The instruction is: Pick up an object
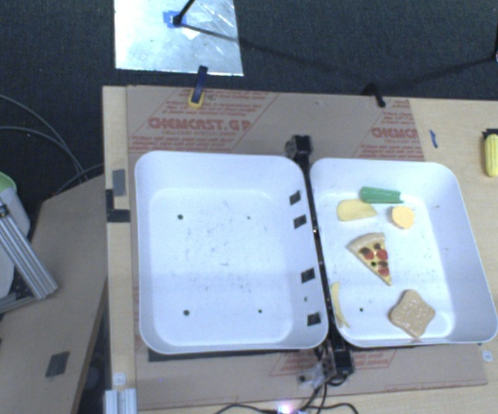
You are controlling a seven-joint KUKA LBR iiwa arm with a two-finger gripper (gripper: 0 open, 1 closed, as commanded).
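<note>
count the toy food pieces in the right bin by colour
green: 1, the bar
yellow: 3, the blob, the small piece, the strip by the left wall
tan: 1, the toast
mixed: 1, the pizza slice
total: 6

We see two bins of smooth white plastic with a faint sheen: the left bin (218, 253) carries dull speckles on its floor, the right bin (451, 231) looks cleaner. Under them the desk (257, 115) looks like matt tan board with faded red print. At the upper left of the frame a metal sheet (178, 24) shines unevenly on dark, matt, carpet-like floor (41, 33). In the right bin, the green piece (380, 195) looks like smooth plastic; the toast piece (412, 313) appears rough-textured; the pizza slice (372, 256) looks matt.
</note>
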